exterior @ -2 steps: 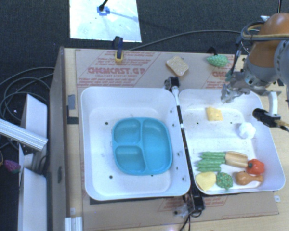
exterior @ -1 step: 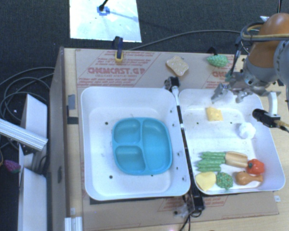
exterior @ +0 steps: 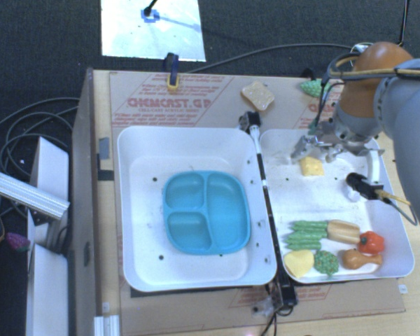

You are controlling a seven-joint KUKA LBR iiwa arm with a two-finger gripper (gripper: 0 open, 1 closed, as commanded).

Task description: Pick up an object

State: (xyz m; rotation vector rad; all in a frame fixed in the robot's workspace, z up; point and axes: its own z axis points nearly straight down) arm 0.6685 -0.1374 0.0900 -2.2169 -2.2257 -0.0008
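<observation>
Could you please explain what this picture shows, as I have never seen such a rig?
One camera, fixed overhead, looks down at a slant. The grey arm with an orange band, reaching in from the right, is a robot. Its pincer is over the right bin, beside a yellow block; I cannot see it holding anything. Green beans and other toy food lie along that bin's near edge. The left bin holds a blue plate. A cracker lies on the board behind the bins.
</observation>
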